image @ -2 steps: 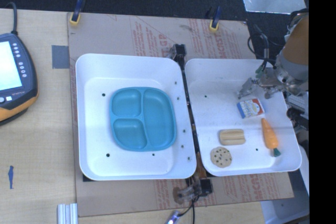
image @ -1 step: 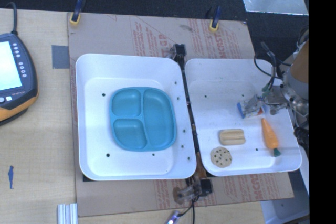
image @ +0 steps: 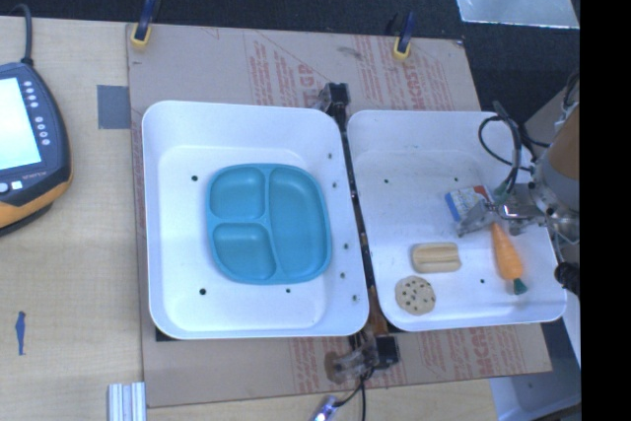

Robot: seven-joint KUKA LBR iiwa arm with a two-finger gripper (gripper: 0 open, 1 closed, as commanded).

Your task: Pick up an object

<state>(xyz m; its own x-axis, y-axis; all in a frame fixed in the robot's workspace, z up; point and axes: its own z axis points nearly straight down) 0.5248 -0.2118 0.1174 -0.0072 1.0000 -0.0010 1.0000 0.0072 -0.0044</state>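
Wooden surface (image: 79, 251) carries 2 white bins side by side, with a teach pendant (image: 25, 148) at its left edge. A blue divided plate (image: 268, 222) lies in the left bin (image: 168, 301). In the right bin (image: 394, 143), the gripper (image: 490, 212) hovers over a small blue packet (image: 458, 203); whether its fingers grip anything I cannot tell. Nearby lie a toy carrot (image: 507, 256), a bread roll (image: 436, 257) and a cookie (image: 415, 295).

- A robotics lab: 2 white bins (image: 246, 128) on cardboard (image: 296, 64) clamped to a wooden tabletop (image: 69, 311).
- A teach pendant (image: 25, 143) lies at the left; cables (image: 498, 143) trail at the right.
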